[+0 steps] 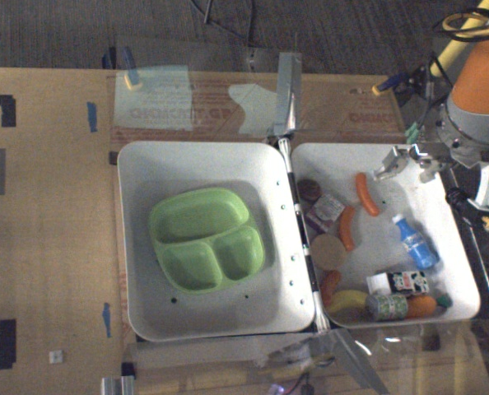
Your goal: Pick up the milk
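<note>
Small white milk carton with black cow patches (409,282), lying lengthwise along right bin's (467,299) front edge; two-finger metal gripper (408,162), parted and empty, poised over the back edge, well apart.

Reached in from the right, arm (475,89) grey with the orange band above the wrist. Hung with gripper (407,161) pointing down and left, low over the upper right corner. Fingers too small and blurred to read.
</note>
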Available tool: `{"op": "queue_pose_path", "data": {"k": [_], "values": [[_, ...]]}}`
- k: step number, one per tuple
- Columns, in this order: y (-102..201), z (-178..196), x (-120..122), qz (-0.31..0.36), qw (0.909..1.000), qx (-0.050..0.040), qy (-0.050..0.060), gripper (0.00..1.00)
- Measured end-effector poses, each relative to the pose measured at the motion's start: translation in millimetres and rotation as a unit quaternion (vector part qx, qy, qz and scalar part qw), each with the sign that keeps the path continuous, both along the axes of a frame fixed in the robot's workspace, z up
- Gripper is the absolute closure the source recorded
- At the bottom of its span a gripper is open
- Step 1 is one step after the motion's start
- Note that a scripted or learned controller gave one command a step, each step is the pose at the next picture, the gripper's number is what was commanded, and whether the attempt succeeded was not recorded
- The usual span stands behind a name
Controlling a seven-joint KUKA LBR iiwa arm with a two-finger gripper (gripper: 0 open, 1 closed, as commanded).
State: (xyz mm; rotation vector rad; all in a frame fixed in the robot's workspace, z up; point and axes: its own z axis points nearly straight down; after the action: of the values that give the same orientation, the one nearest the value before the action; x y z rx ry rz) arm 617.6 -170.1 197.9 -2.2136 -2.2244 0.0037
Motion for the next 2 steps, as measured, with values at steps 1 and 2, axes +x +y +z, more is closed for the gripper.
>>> {"op": "queue_pose_path", "data": {"k": [1, 2], "values": [[-49.1, -65.9, -65.0, -0.095, 0.9955, 0.0041, 0.002, 0.0], [-0.6, -10.6, -121.1, -0.185, 0.9828, -0.0002, 0.001, 0.0]]}}
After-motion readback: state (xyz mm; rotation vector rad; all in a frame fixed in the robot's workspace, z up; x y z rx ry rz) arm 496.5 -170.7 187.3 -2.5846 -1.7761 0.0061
